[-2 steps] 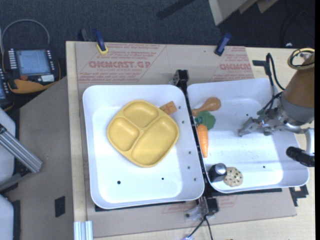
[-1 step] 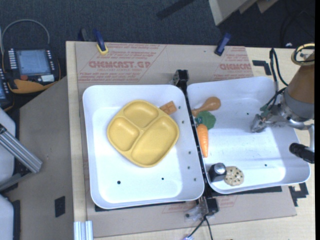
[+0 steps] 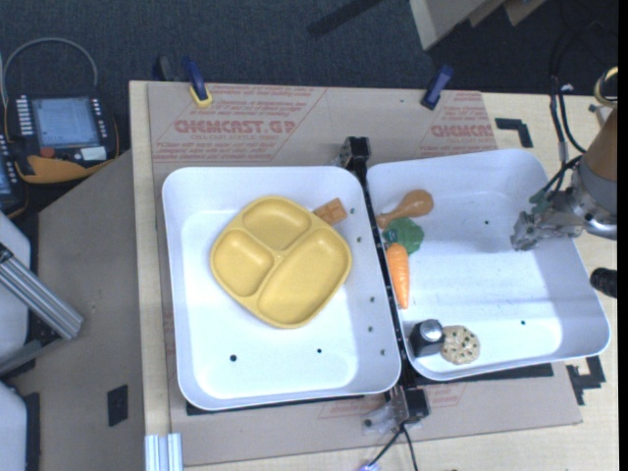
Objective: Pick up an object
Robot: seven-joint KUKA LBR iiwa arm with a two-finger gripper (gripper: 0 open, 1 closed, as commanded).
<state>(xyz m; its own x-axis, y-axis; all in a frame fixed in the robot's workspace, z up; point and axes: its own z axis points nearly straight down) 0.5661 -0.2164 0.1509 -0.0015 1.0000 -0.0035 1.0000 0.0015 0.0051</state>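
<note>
Gripper (image 3: 531, 230) at right bin's (image 3: 549, 337) far-right edge, finger state unreadable; your carrot (image 3: 397, 275) lies well left, long axis running near-to-far across bin

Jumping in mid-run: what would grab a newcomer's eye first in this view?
The big yellow divided plate dominates the left bin, with a small brown block at its upper right edge. In the right bin, an orange carrot with green leaves lies along the left wall, a cookie sits near the front edge, and the gripper hangs at the bin's far right side.
</note>
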